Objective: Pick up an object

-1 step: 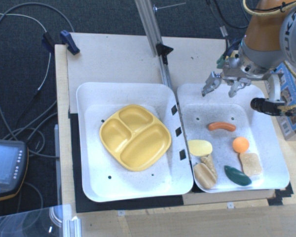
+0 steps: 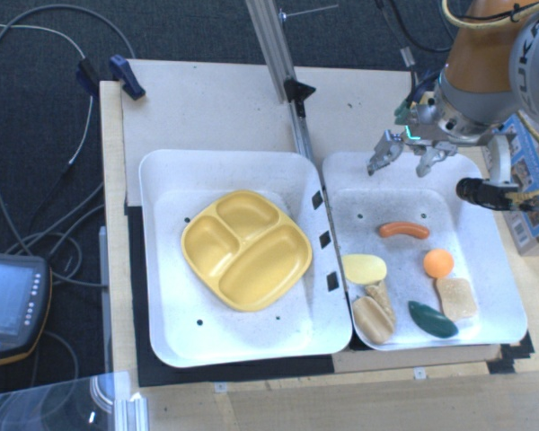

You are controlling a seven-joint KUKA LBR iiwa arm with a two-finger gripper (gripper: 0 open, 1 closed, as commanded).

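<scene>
The right bin holds a red sausage, an orange ball, a pale yellow lemon-like piece, a tan bread piece, a brown bun-like piece and a dark green pepper. My gripper hangs above the far edge of the right bin, open, with nothing between its fingers. It is well above and behind the sausage.
The left bin holds a yellow divided tray. A slanted metal rail runs down to the gap between the bins. Black clips sit along the divider. A black cylinder on the arm overhangs the right bin's right side.
</scene>
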